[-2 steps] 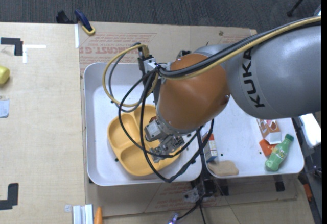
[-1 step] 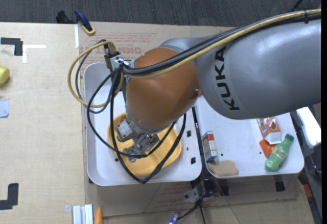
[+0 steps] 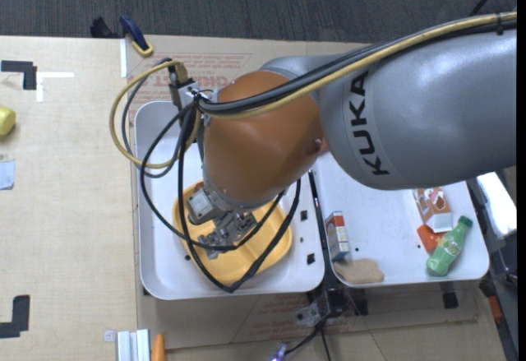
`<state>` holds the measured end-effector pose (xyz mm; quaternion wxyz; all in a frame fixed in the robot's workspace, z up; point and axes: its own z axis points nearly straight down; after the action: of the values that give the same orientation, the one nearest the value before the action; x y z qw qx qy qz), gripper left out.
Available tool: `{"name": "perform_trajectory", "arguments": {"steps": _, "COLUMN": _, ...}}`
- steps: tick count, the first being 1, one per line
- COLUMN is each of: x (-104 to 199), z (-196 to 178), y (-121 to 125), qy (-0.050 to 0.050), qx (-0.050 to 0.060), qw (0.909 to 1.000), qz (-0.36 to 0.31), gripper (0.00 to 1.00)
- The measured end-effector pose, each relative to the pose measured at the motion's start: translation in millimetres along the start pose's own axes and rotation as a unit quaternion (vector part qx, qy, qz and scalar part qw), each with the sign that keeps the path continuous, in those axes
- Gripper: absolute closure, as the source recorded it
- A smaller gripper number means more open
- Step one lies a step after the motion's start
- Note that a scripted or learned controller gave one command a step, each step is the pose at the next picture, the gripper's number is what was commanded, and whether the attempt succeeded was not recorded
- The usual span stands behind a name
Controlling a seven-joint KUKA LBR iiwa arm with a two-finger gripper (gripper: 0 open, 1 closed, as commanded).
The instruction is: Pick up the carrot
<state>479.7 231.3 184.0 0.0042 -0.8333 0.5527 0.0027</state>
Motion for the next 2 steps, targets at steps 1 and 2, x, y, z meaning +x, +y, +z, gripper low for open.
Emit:
{"name": "perform_trajectory", "arguments": {"steps": 1, "x": -0.2, "z": -8.7, "y": -1.7, "qy": -0.002, "qx": 0.001, "qw": 1.0, "qz": 0.004, "gripper": 1.0}}
{"name": "perform_trajectory", "arguments": {"steps": 2, "x": -0.3, "z": -17.3, "y": -3.3, "qy": -0.004, "qx": 0.002, "qw": 1.0, "qz": 0.008, "gripper": 1.0}}
